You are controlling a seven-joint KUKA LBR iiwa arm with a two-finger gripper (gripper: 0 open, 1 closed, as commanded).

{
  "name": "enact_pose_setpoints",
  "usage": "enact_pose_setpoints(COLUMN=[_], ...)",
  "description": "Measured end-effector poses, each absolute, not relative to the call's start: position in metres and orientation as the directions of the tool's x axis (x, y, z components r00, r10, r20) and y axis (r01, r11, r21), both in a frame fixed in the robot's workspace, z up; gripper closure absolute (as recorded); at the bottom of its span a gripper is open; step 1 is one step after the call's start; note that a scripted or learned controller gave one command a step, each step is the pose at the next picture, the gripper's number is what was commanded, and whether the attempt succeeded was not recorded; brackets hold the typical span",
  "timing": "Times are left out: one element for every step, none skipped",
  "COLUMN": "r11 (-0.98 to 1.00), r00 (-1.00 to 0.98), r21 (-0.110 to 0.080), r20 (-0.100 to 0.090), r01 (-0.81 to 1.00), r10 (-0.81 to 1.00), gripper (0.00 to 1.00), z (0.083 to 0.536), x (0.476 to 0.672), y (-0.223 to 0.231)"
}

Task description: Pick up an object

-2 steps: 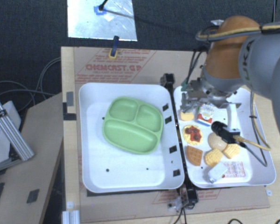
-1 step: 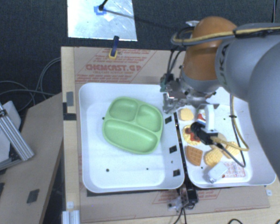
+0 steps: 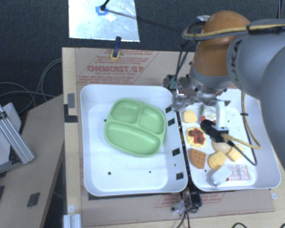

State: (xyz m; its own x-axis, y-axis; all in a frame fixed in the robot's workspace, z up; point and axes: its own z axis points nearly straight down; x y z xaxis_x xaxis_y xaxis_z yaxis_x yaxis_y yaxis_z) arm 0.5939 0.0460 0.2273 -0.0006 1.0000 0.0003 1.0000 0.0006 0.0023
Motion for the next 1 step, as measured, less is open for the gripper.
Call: enact_pose_setpoints(r11=[0.006], r00=[-0.006], r21=[0.001], r20=[0.001], r01=[1.0], r10=[1.0], gripper=[1.0], z=[0.2323], x=[0.5945], y=[0.0557])
